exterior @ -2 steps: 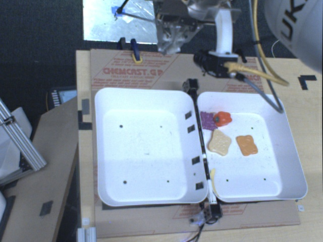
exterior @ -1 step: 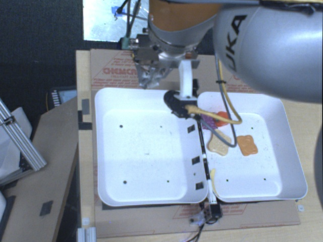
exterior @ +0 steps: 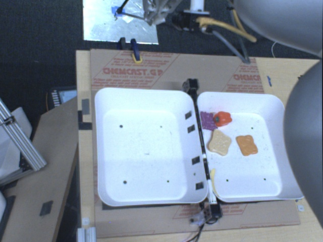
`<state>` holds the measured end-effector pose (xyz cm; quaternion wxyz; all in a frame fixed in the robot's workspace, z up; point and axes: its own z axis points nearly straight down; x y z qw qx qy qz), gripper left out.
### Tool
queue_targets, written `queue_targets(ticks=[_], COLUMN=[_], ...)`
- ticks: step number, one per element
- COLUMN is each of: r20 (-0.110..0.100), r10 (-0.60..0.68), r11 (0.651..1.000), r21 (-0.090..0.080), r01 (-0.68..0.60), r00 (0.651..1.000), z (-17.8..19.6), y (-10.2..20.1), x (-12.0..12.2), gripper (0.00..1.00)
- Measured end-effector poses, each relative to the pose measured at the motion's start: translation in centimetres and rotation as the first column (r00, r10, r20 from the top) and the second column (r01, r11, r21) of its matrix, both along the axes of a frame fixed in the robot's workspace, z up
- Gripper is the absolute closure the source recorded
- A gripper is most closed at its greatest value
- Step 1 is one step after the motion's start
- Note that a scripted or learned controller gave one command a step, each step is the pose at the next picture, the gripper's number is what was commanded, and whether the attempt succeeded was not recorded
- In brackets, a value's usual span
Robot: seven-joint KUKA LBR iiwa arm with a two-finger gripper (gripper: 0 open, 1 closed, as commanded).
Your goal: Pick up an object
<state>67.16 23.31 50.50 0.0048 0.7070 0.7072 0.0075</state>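
In the right bin lie several small objects near its left wall. A red-orange pepper-like piece sits beside a purple piece. Below them lie a pale beige toast-like piece and an orange-brown toast-like piece. A thin yellowish piece rests against the divider lower down. The grey arm fills the top right and right edge, blurred and close to the camera; its gripper's fingers are hidden from me.
The left bin stands beside the right one, joined by a black clipped divider. Both rest on a cardboard sheet. A shiny metal plate lies at the top left, metal rails at the far left.
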Motion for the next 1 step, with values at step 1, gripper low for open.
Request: queue_targets(ticks=[1], r20=[-0.026], r10=[0.000], r11=[1.000], r21=[-0.006], r01=[0.000], r00=[1.000], z=[-10.69], y=[0.08], x=[-1.58], gripper=[1.00])
